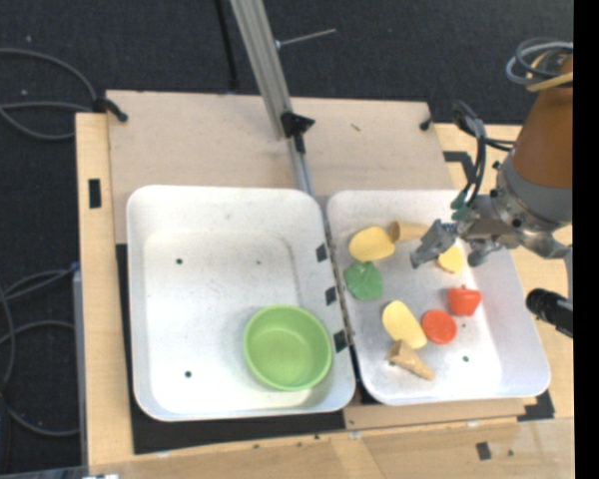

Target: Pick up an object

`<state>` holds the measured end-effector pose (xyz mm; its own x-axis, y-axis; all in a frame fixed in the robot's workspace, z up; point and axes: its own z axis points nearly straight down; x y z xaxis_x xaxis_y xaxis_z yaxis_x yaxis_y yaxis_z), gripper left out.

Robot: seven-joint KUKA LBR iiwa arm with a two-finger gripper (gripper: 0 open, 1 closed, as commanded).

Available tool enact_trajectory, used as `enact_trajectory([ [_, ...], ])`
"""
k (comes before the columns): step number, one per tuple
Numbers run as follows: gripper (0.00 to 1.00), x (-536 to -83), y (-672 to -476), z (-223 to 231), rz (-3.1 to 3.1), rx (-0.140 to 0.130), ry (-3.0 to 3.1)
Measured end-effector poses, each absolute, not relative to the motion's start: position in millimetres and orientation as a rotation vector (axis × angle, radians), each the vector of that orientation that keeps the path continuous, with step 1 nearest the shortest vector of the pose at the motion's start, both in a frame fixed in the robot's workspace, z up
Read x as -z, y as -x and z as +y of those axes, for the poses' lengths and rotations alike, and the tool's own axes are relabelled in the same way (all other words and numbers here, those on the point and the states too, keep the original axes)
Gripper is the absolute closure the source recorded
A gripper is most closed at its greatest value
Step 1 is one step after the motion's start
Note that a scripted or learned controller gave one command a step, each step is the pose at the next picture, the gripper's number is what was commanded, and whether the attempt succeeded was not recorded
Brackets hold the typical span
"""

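The hand (447, 251) hangs over the right bin (514, 362), its fingers spread wide around a small yellow piece (451, 259) at centre right. A green bowl (287, 346) sits in the left bin (180, 228).

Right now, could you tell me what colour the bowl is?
Light green bowl, clearest in the camera view.

- A yellow piece (372, 244) is lying near the right bin's (509, 372) upper left.
- A green piece (363, 281) is sitting just below it.
- A small yellow piece (451, 259) is lying by the gripper (449, 250).
- Red pieces (463, 300) (439, 326) are resting mid-bin.
- A green bowl (288, 346) is standing upright in the left bin (180, 228).
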<state>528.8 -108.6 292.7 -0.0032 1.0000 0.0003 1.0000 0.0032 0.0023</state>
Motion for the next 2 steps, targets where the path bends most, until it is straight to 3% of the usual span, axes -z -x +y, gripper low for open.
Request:
enact_trajectory([
  [1,0.00,-293,-528.8,-109,2.222,-0.003,-2.218],
  [2,0.00,-251,-528.5,-109,2.220,0.005,-2.223],
])
